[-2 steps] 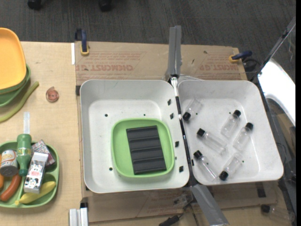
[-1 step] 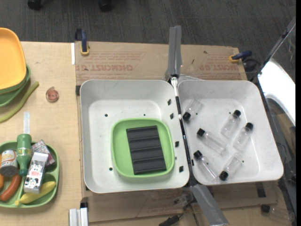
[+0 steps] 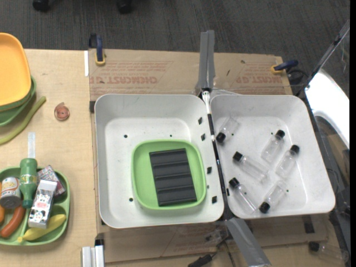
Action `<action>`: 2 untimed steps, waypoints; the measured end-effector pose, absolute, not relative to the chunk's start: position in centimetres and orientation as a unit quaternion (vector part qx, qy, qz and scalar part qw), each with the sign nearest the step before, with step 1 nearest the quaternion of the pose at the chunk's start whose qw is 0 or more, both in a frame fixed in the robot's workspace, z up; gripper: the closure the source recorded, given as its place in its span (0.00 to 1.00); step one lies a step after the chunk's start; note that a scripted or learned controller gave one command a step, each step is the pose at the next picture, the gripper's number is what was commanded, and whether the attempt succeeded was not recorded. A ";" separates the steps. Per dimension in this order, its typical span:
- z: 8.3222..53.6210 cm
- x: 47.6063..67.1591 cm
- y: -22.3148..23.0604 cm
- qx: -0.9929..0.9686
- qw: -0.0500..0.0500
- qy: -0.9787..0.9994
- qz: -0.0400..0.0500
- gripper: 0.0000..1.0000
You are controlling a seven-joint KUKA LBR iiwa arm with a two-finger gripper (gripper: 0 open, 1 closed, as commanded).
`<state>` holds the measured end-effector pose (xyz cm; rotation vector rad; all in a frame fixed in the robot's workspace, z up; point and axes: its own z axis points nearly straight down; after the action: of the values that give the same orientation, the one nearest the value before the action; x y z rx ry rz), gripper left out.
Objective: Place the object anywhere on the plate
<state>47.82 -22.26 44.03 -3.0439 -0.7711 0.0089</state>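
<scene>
Because the small clear vials (image 3: 248,166) with black caps are lying loose and scattered on the floor of the right bin (image 3: 311,121), some touching or crossing one another near its lower middle, any one of them is looking like the object to be carried, and none is resting on the green plate (image 3: 140,166) yet. They are looking smooth, round and see-through, so a grasp is likely risking a slip or a roll, and a try at one of the bunched vials is risking nudging its neighbours or catching two at once. A vial lying close to the bin wall is leaving little room for a clean approach. The plate is sitting in the left bin (image 3: 111,127), and a dark ribbed block (image 3: 172,177) is taking up most of its middle, leaving only a green margin around it; a vial let go onto the ribs or the sloping rim may be rolling off into the bin. The divide between the two bins is standing raised, so a low carry is risking a knock there. Whether the end effector is apart or together I cannot tell.
</scene>
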 end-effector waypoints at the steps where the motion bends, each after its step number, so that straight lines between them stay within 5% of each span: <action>1: 44.0 47.8 -22.2 -0.981 0.000 -0.194 0.002 0.00; 2: 44.1 47.8 -22.2 -0.992 0.000 -0.127 0.002 0.00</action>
<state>47.84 -22.22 44.05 -3.1165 -0.4000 0.0068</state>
